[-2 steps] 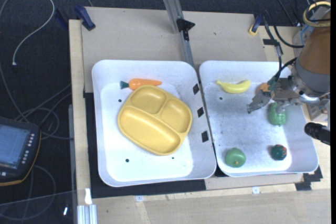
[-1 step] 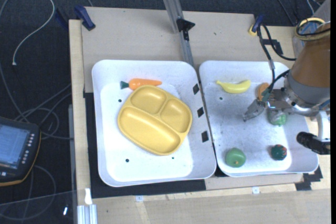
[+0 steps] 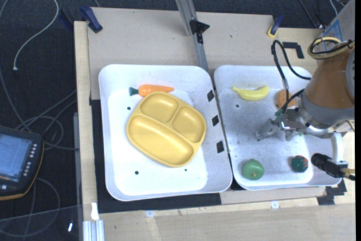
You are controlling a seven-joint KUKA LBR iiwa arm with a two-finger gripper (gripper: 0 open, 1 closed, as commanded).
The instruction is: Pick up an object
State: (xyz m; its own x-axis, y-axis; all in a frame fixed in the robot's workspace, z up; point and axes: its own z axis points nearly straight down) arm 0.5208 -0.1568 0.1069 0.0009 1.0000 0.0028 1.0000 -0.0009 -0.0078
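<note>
In the right bin, my gripper hovers low over the bare floor near the middle. Its fingers are spread open with nothing between them. A yellow banana lies at the back of this bin, up and to the left of the gripper. A green apple sits at the front, below the gripper. A small red and green fruit rests at the front right. An orange fruit peeks out behind the arm, partly hidden by it.
The left bin holds a yellow divided plate and an orange carrot behind it. A metal pole rises between the bins at the back. Black cables trail over the right bin's far edge.
</note>
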